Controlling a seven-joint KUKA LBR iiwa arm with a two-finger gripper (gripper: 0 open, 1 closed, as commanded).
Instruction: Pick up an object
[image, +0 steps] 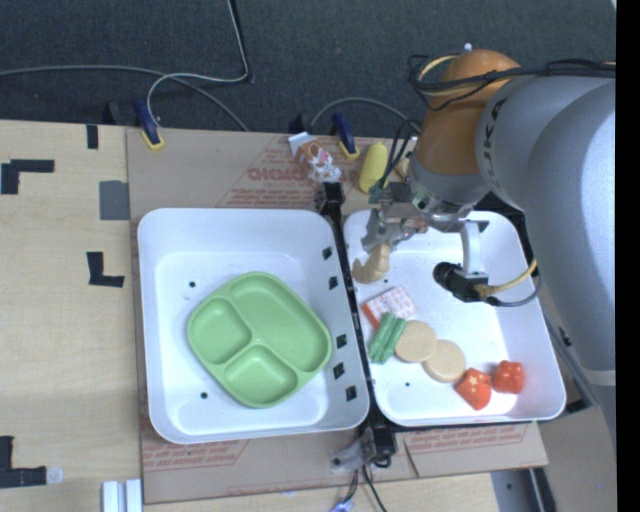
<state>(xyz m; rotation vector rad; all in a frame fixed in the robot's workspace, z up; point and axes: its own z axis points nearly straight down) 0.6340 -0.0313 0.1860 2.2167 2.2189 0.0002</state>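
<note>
My gripper (385, 235) hangs at the right bin's (535, 395) ten o'clock corner, closed on a tan object (373, 266) dangling from its fingertips, above the green piece (385, 339) and tan discs (428, 350) toward five o'clock.

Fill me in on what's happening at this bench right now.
A grey robot arm with an orange band reaches in over the right white bin, its gripper hanging just above a small tan rounded piece near the bin's left wall. Whether that piece is actually gripped cannot be told. Further down the same bin lie a green stick-shaped item, two beige round discs and two red chunks. The left white bin holds a light green divided plate, untouched.
</note>
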